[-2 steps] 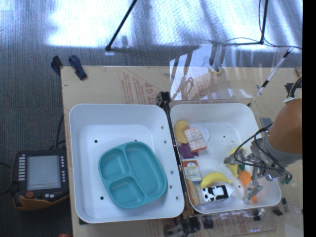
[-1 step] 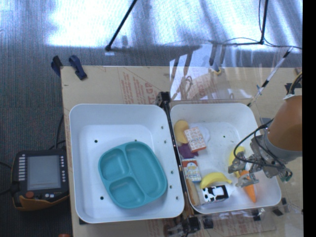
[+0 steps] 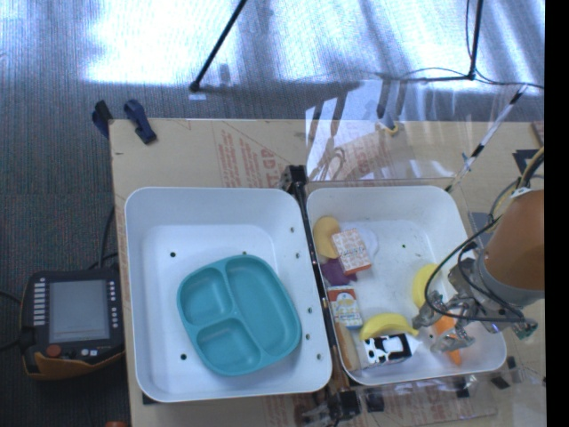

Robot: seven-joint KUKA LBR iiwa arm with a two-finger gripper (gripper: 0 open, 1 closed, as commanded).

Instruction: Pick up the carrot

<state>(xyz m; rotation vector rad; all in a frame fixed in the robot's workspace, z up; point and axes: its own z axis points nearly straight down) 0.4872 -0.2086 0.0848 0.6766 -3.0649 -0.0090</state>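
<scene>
**Jaws working over the carrot, right bin**

Arm [image 3: 520, 247] is reaching in from the right, jaws [image 3: 449, 327] sitting low in the right bin's [image 3: 418, 205] near-right corner. Carrot [image 3: 447, 332] is lying right there, orange bits showing at and just below the jaws; can't tell if they're wide, narrow or gripping. Banana [image 3: 388, 325] is resting just left of them, w/ a black-and-white carton [image 3: 388, 349] beneath it. Left bin [image 3: 151, 212] is carrying a teal divided plate [image 3: 238, 315].
</scene>
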